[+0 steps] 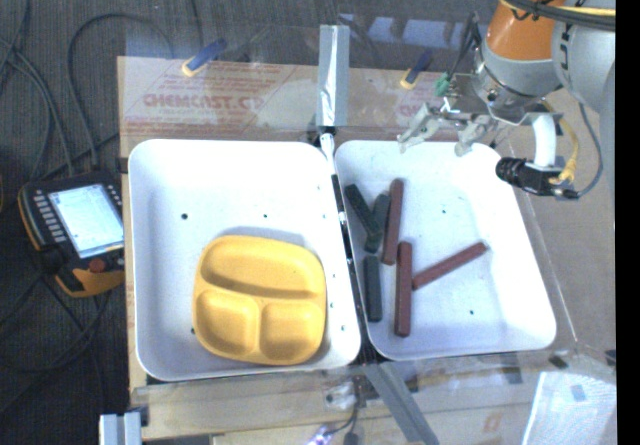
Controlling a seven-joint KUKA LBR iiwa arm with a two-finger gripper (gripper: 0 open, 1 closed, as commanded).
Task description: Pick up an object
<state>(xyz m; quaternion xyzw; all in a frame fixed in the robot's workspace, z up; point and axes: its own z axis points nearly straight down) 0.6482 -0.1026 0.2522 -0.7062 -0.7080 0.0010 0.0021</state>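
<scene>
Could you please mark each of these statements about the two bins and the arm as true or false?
1. The yellow tray lies in the left bin. True.
2. The yellow tray has a single undivided hollow. False: ridges split it into three compartments.
3. The reddish-brown sticks and dark sticks lie in the right bin. True.
4. The gripper holds one of the sticks. False: it hangs above the right bin's far edge with nothing between its fingers.
5. All the sticks lie parallel. False: one reddish-brown stick angles away from the others.
</scene>
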